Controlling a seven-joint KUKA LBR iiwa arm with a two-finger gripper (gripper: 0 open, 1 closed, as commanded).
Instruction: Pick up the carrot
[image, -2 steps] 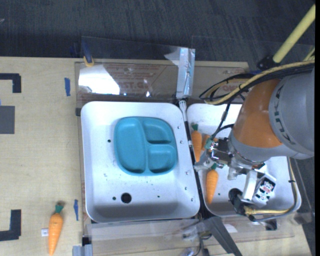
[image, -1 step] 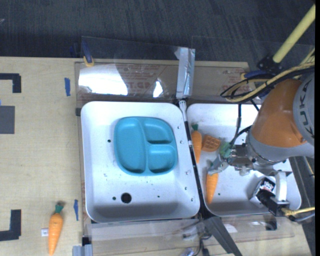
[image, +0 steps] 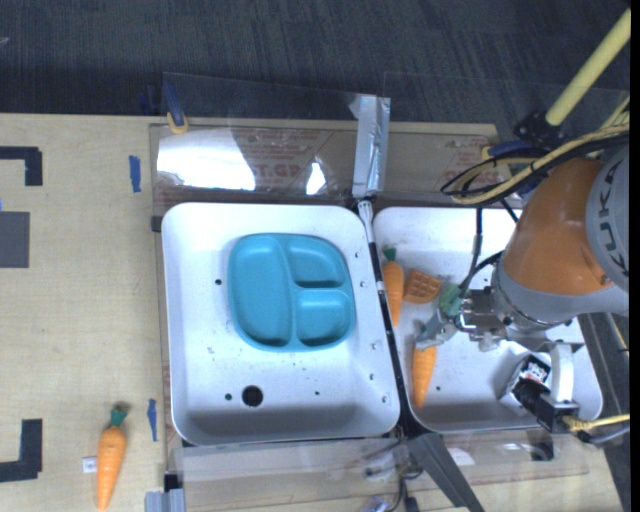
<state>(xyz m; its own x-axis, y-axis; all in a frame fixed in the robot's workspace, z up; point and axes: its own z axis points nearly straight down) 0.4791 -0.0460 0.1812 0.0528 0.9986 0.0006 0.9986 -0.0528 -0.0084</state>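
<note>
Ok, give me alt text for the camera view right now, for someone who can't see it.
The gripper hangs in the right bin above the stem end of one carrot, with another carrot by the divider. The left bin holds a blue tray; a third carrot lies on the bench.

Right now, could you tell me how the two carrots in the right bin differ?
The upper carrot lies against the bin's left wall, apart from the gripper; the lower carrot lies just below the gripper. The upper carrot's leafy top points away from the camera, as does the lower's. Both are orange and lie lengthwise.
</note>
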